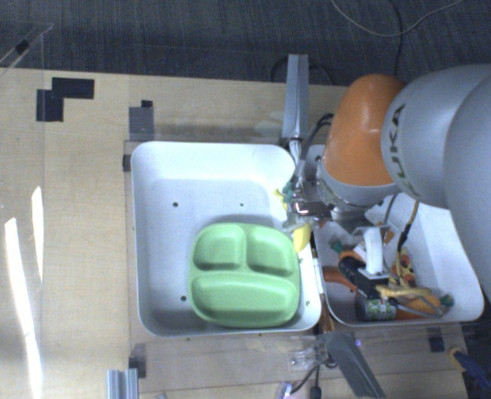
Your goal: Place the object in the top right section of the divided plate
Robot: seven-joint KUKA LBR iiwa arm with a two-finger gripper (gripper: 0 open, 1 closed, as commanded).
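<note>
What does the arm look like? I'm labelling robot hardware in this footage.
A thick, rounded grey arm with dark lettering on its casing and a glossy orange band above the wrist. Thin dark cables run by the small metallic gripper assembly.

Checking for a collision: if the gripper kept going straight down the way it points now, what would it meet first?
Probably the yellow object at the left bin's right wall, beside the green divided plate; depth is unclear.

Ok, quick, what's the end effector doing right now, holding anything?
End effector: cannot be told whether open or closed. It sits over the divide between the two bins, a yellow object right below it beside the green divided plate; no grasp is visible.
</note>
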